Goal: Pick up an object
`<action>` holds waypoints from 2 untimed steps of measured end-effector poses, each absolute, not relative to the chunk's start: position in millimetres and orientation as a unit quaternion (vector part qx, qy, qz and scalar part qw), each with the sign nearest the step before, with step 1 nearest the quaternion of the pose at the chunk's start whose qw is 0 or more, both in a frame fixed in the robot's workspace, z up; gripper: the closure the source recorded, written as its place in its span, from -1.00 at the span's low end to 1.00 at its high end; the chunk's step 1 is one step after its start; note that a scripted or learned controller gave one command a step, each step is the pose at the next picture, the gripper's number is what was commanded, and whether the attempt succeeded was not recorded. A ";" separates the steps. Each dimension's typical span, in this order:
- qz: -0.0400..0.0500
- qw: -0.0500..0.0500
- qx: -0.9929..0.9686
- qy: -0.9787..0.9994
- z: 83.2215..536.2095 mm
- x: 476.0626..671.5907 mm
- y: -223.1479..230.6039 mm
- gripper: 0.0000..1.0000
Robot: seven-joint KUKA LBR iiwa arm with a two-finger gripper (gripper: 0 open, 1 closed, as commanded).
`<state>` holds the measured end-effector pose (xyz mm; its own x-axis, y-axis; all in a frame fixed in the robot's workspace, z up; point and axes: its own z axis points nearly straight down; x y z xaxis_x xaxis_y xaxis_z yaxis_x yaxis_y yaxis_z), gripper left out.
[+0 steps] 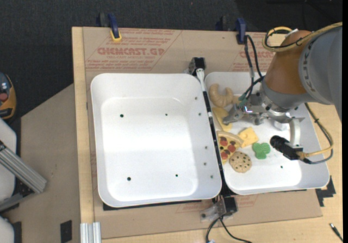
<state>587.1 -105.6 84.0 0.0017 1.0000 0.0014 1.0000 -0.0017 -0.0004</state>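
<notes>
Gripper (pixel 235 115) is low in the right bin (pixel 310 179), near its left wall among the toy food; finger spacing cannot be judged, nothing seen held. Candidates crowd together: ginger-shaped piece (pixel 220 95), cheese wedge (pixel 248 137), pizza slice (pixel 227 145), cookie (pixel 240 162), green piece (pixel 261 150). Risk: closing between neighbours, or pinning one against the wall.
</notes>
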 end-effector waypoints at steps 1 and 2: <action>-0.001 -0.002 -0.706 -0.708 85.5 629.0 -100.2 -1.00; 0.008 0.007 -0.705 -0.709 82.1 662.9 -94.8 -1.00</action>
